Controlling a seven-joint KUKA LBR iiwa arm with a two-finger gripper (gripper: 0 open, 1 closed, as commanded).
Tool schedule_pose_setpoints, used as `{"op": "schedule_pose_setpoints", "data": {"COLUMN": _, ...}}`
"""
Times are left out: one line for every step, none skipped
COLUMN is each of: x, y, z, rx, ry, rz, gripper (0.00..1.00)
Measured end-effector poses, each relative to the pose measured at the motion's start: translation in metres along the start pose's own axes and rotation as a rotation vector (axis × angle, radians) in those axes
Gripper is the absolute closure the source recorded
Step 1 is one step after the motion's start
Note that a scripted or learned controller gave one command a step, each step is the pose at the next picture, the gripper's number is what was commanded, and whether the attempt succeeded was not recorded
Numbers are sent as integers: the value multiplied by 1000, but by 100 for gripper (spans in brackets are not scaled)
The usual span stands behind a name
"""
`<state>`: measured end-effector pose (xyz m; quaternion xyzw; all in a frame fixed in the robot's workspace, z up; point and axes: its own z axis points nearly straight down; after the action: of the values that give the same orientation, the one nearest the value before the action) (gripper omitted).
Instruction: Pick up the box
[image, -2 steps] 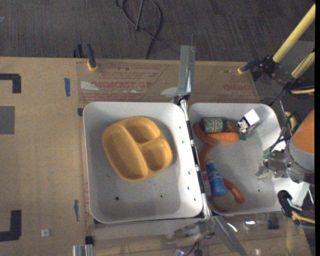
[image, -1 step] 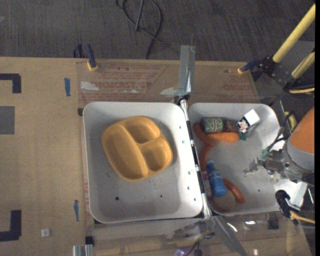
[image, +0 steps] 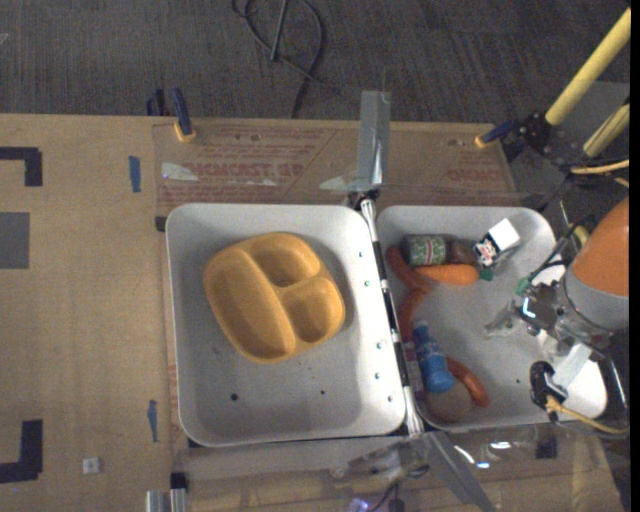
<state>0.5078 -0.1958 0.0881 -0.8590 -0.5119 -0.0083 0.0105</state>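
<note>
Nearest the bench's front edge, in the right bin (image: 520, 408): a brownish round lump (image: 452, 403), a red sausage-like piece (image: 470, 380) and a blue bottle (image: 432, 358) lying close together. To their right, above the bin's right side: the gripper (image: 528, 318), hanging under the arm's orange band (image: 606, 265), nothing visible between its fingers; open or closed, cannot tell. Further back: a carrot (image: 447, 274) touching a dark green can (image: 428, 249). In the far right corner of that bin, just beside the carrot's tip: the box (image: 496, 243), small, white-topped with a printed side, tilted. Probably light, stiff cardboard, easily nudged or crushed; best taken across its two flat sides, away from the carrot. In the left bin (image: 200, 400): a yellow divided plate (image: 274, 296).
</note>
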Motion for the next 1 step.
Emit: {"op": "schedule_pose_setpoints", "data": {"x": 5, "y": -15, "z": 1, "rx": -15, "ry": -24, "rz": -94, "gripper": 0}}
